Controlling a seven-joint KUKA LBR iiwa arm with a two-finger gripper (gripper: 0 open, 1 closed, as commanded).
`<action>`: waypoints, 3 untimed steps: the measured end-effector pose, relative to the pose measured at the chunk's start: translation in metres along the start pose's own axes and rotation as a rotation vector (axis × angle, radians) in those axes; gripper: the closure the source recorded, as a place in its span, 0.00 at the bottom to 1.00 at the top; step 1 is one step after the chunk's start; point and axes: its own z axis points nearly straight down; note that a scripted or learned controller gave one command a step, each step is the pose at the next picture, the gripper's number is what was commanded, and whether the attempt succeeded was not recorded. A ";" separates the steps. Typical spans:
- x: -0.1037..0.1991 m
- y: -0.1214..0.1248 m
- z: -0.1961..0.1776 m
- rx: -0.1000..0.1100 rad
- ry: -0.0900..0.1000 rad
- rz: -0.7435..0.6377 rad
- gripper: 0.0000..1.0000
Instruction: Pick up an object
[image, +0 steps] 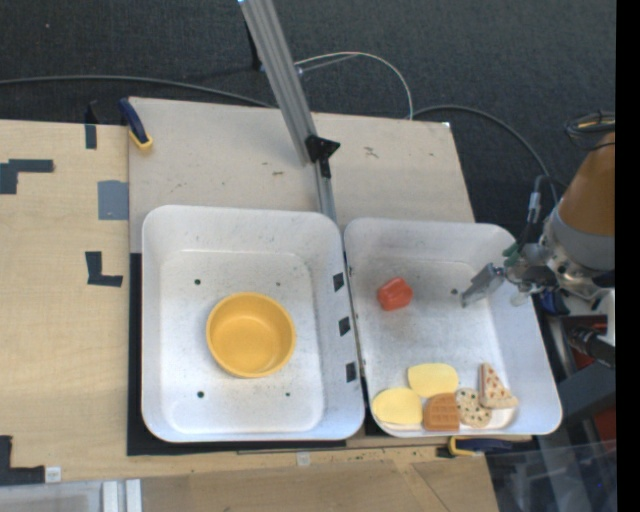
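Here, the small, probably light and rigid red block (395, 293), mid-bin, suits side-gripping; the gripper (478, 285) at the right bin's (530, 400) right edge: jaw state indiscernible.

A robotics lab, plainly: two shallow white plastic bins (250, 225) sit side by side on a pale plywood bench (50, 300) patched with dark tape squares (112, 198). Off beyond the gripper (490, 283), black cables (200, 90) trail over dark carpet (480, 50), and a slanted aluminium mast (285, 75) rises.
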 end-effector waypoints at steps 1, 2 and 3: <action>0.000 0.000 0.000 0.000 0.000 0.000 0.00; -0.002 -0.007 0.046 0.005 0.000 0.002 0.00; -0.001 -0.009 0.100 0.006 0.001 0.001 0.00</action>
